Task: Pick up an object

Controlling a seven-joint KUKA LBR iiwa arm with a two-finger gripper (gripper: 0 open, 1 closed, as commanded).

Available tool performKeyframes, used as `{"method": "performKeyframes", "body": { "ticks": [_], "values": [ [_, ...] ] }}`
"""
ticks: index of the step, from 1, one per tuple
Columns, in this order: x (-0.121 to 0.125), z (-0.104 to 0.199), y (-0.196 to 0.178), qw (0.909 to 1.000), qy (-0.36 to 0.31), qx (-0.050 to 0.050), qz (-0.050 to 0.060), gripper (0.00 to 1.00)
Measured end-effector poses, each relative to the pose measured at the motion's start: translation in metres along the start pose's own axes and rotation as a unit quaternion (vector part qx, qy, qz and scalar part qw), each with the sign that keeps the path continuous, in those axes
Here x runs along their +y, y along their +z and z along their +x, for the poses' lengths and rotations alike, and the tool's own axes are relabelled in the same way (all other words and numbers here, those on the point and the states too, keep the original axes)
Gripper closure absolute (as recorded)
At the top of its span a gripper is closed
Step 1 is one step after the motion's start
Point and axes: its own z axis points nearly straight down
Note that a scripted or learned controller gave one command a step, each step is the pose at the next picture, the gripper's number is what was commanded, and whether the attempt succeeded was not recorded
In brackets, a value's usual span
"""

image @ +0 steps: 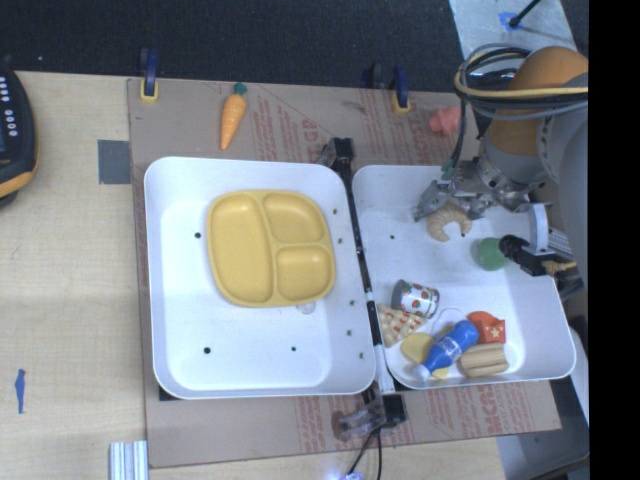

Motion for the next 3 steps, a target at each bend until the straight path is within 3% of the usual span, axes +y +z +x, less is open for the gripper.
{"method": "performKeyframes", "body": {
  "ticks": [1,2,3],
  "values": [
    [0.004,-0.002,-0.02,1.0,-0.002,-0.002,-0.007,1.0],
    [0.003,-0.002,-0.018,1.0,-0.003,-0.002,-0.005,0.0],
    [-0.049,-0.001,0.002,1.0,0.002,0.003,0.005,0.0]
  ]
}}
